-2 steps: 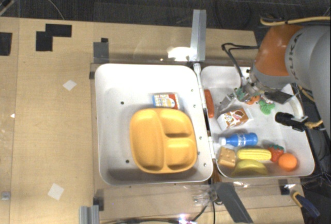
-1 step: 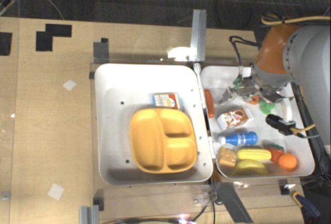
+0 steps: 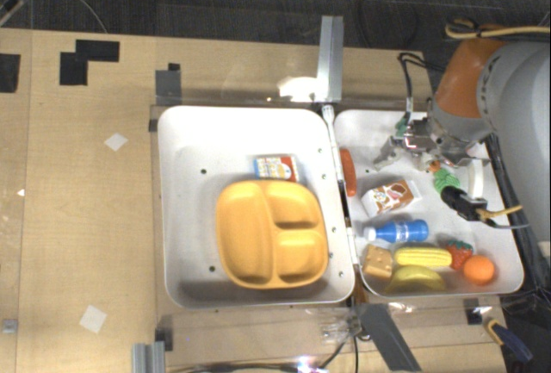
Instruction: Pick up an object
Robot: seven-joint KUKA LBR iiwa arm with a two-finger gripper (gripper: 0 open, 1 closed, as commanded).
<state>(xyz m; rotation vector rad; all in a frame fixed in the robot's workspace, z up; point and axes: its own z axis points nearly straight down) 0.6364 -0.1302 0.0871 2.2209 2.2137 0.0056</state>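
Bench: pale wood top [image 3: 86, 216] bearing two shallow white bins side by side, dark floor beyond.
Arm: grey with an orange band, reaching in from 3 o'clock over the right bin [image 3: 363, 127].
Gripper: the gripper [image 3: 411, 141] sits at about 12 o'clock in the right bin, low over bare floor.
Claw state: cannot tell from this angle whether it stands wide or narrow; nothing is seen held in it.
Task's thing: none is named. The nearest candidates are the packet [image 3: 389, 196] at 7 o'clock from the gripper and the green piece [image 3: 444, 181] at 4 o'clock, both near it and apart from it.
Step in hand: judged as the approach, with no grasp made yet.
Doing it well: the packet looks the better pick, since it lies flat with free floor around it. Centre over it, turn the wrist across its short side, then descend straight.
In the way: the red sausage [image 3: 348, 171] lies along the bin wall at 9 o'clock, and the blue bottle [image 3: 400, 232] sits just beside the packet at 6 o'clock.
Crowded end: tan block [image 3: 376, 260], bananas [image 3: 422, 258] and orange [image 3: 479, 270] are packed together from 7 to 5 o'clock, so grasps there would be harder.
Left bin: the left bin [image 3: 185, 190] holds a yellow divided plate [image 3: 271, 233] with a small carton [image 3: 275, 166] at its 12 o'clock.
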